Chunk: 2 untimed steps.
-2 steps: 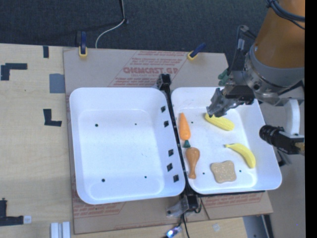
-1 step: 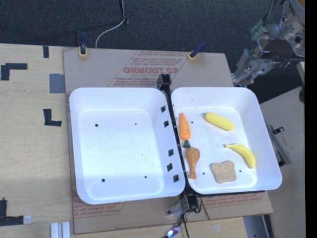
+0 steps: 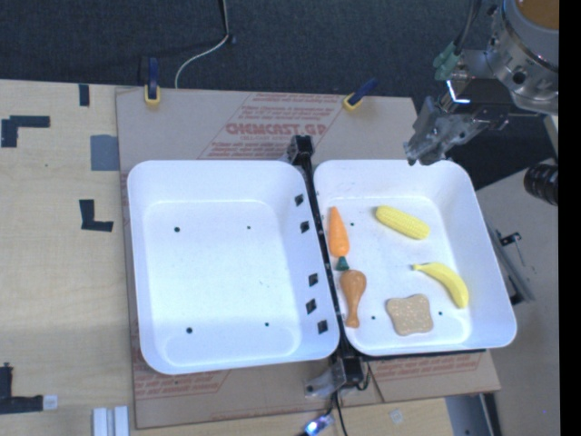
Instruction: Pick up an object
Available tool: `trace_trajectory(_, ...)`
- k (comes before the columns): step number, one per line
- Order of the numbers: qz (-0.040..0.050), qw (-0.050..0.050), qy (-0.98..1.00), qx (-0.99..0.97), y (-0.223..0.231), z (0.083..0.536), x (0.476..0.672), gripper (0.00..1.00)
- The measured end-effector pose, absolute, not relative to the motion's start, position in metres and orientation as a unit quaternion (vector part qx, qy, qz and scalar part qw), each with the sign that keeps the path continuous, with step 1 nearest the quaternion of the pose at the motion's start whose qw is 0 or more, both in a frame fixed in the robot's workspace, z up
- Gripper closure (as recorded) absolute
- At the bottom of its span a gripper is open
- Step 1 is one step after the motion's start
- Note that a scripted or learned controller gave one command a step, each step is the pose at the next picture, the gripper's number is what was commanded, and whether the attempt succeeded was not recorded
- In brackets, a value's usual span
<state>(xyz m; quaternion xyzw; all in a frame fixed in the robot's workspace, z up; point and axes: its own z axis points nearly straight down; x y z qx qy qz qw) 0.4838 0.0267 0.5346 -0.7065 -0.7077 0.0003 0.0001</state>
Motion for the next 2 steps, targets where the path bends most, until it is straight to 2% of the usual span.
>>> trace_trajectory(1, 0.0005, 0.000, -0.707, -0.707, 0.038, 0.534, 0.494, 1.00)
trace_trajectory(2, 0.0003, 0.000, -0.708, -0.706, 0.065, 0.534, 0.514, 1.00)
